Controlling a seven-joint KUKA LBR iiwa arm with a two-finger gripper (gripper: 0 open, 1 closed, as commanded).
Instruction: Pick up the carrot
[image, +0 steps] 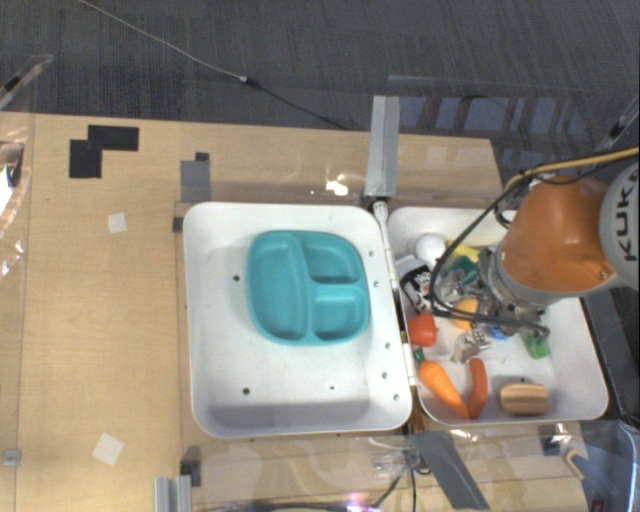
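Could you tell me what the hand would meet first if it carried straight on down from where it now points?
Probably the right-hand white bin's floor beside the long red sausage-shaped piece; the hand hangs above and right of the orange carrot. Depth is unclear.

Smooth white plastic bins (215, 400); glossy teal plastic tray (305, 287); matt wood-look bench (90, 330); carrot (441, 388) smooth, probably plastic.

An orange carrot (441, 387), a teal plate (306, 286), white bins (215, 300).
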